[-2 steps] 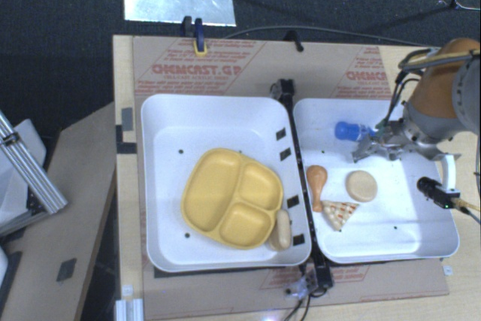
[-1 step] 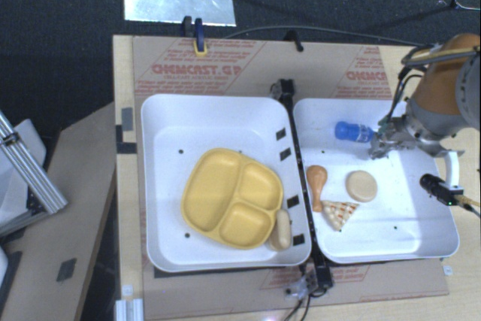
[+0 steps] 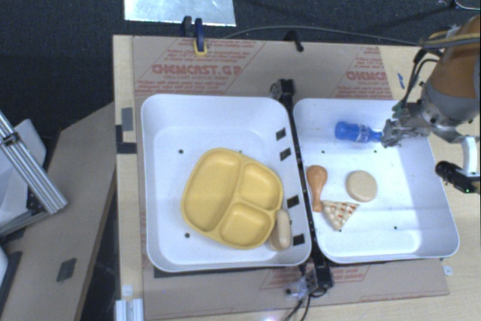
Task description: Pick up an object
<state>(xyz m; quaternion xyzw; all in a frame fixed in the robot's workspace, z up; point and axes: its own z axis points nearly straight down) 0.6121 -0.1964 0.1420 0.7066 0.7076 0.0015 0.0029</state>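
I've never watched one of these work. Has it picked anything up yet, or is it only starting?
Nothing looks lifted yet. The gripper is low in the right bin, at one end of the blue object, which lies on the bin floor; a grasp cannot be confirmed. The round beige piece, orange spoon-shaped piece and wedge lie untouched. Lifting remains.

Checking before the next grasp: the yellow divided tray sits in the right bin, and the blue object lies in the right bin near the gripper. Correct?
Not quite. The camera view shows the yellow divided tray in the left bin. The blue object does lie in the right bin, near the gripper.
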